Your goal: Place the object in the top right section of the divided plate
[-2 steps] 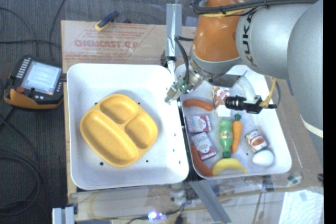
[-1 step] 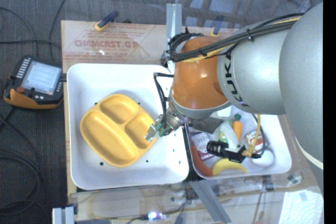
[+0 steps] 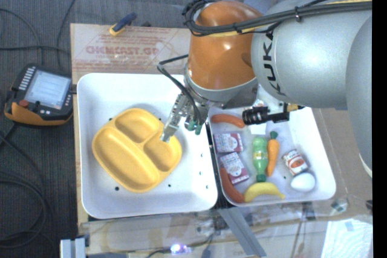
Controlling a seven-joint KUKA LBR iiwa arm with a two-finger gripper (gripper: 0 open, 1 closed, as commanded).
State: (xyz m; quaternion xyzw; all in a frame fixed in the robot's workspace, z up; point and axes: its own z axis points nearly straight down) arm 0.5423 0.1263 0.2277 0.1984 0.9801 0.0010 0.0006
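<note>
bench: two shallow white bins side by side on a board with red lettering [image 3: 121,50], grey carpet all round, a teach pendant [image 3: 41,95] off to the left and cables trailing across the floor
left bin [image 3: 109,196]: has the yellow divided plate [image 3: 136,148] sitting in it, kinda tilted, three sections
right bin [image 3: 323,181]: toy food piled in, a banana [image 3: 263,191], carrot [image 3: 273,153], green bottle [image 3: 259,157], egg [image 3: 303,181], a few packets
arm: big grey KUKA arm with its orange band [image 3: 222,45] leaning in from the right over the seam between the bins
gripper [image 3: 171,128]: hangs over the plate's right-hand section, fingers look pinched together, and nothing visible between them
</note>
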